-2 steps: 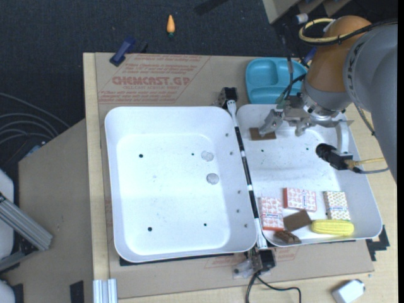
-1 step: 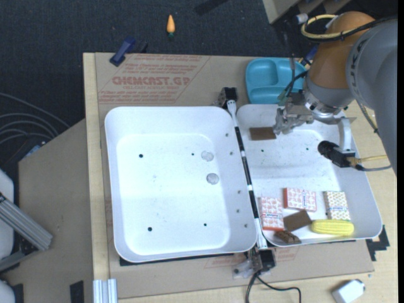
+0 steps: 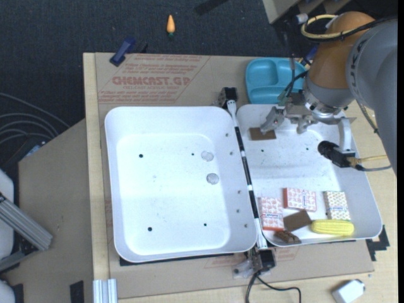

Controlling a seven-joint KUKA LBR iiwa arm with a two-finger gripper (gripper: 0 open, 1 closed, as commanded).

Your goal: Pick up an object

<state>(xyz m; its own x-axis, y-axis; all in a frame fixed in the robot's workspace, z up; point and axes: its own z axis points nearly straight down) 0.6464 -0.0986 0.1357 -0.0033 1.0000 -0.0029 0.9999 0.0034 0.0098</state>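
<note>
We see a small brown block (image 3: 262, 133) lying flat at the far left of the right bin (image 3: 360, 191), just beside the tool (image 3: 287, 119). The tool's fingers are spread, gripping nothing. Near the bin's front edge lie three patterned packets (image 3: 301, 199), a yellow corn cob (image 3: 332, 228) and another brown piece (image 3: 297, 219). A blue dish (image 3: 268, 81) sits on the table beyond.

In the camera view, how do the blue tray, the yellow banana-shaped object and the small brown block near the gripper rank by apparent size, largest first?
1. Blue tray, though partly hidden by the arm.
2. Yellow banana-shaped object.
3. Small brown block near the gripper.
</note>
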